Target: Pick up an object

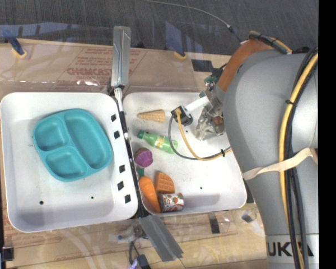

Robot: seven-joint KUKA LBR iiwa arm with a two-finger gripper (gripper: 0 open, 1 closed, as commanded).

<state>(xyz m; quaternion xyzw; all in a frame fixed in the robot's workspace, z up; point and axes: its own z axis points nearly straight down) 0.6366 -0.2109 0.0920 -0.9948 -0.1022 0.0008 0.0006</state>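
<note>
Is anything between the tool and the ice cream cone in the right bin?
Nothing visible. The tool sits in the right bin, with bare white floor between it and the ice cream cone. A yellow cable loops just below that path.

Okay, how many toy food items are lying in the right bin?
6: a tan ice cream cone at the top, a green plastic bottle below it, a purple round piece, an orange carrot, a waffle-patterned wedge, and a small can. The arm may hide others.

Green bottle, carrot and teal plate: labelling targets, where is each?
green bottle (157,142), camera view, mid-body.
carrot (149,193), camera view, middle of its orange flesh.
teal plate (103,134), camera view, right rim.
</note>
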